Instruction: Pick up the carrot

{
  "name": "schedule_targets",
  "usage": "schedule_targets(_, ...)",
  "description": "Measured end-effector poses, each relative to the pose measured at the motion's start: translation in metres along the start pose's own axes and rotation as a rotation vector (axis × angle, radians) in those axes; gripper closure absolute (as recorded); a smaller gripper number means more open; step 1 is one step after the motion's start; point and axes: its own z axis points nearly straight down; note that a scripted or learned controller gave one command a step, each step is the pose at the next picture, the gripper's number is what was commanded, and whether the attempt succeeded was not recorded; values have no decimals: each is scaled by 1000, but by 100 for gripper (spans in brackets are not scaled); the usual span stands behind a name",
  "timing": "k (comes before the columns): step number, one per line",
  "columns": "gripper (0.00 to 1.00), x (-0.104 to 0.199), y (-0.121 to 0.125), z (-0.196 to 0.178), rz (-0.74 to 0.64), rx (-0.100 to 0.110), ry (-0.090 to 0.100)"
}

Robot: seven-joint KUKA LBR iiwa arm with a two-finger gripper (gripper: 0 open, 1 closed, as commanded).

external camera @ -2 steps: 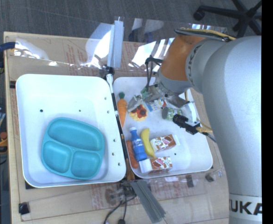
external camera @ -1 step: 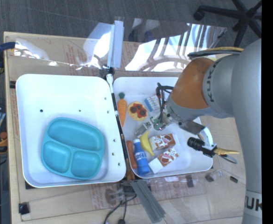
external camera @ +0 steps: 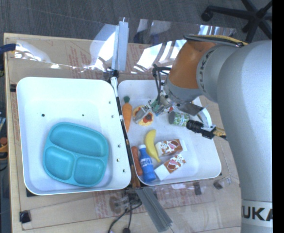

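Carrot (external camera: 127,115) lies in right bin (external camera: 214,166), touching its left wall. Tool (external camera: 157,104) near, over the food pile; can't tell its state. Approach from above, straddle across carrot's width.

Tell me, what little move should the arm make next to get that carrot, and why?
Probably shift the gripper toward the image's left until it hangs over the carrot. The carrot lies along the right bin's left wall, leafy end up, while the gripper sits beside it, above a slice of pizza. Nothing is on top of the carrot, so lining up first seems sensible.
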Motion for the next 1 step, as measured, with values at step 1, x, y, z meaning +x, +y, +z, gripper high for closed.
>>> schedule_targets(1,100,-1,2,-14,-4,-5,-4)
